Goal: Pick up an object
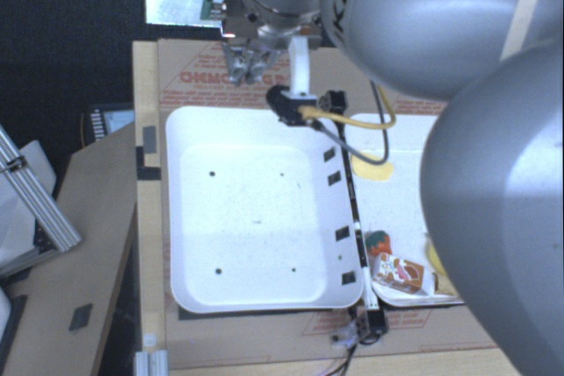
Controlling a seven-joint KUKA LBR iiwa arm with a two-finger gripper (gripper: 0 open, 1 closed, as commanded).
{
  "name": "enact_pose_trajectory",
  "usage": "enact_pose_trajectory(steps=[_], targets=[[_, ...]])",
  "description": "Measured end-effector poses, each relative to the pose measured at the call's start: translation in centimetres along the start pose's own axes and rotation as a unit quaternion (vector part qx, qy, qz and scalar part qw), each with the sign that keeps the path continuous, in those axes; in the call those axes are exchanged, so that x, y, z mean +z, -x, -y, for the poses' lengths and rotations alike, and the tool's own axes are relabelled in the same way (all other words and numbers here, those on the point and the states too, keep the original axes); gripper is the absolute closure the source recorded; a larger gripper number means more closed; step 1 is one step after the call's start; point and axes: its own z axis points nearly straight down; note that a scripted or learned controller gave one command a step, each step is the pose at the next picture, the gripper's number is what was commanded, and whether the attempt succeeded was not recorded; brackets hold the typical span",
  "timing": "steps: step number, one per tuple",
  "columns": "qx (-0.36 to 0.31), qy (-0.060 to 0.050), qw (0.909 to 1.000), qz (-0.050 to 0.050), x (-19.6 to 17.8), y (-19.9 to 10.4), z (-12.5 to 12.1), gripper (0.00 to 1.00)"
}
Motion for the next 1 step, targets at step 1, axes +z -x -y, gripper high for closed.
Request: enact_pose_trajectory(steps=[1], targets=[[0.003,-0.003,1.0000,0.002,5.18,0.33,-2.11,1.00]])
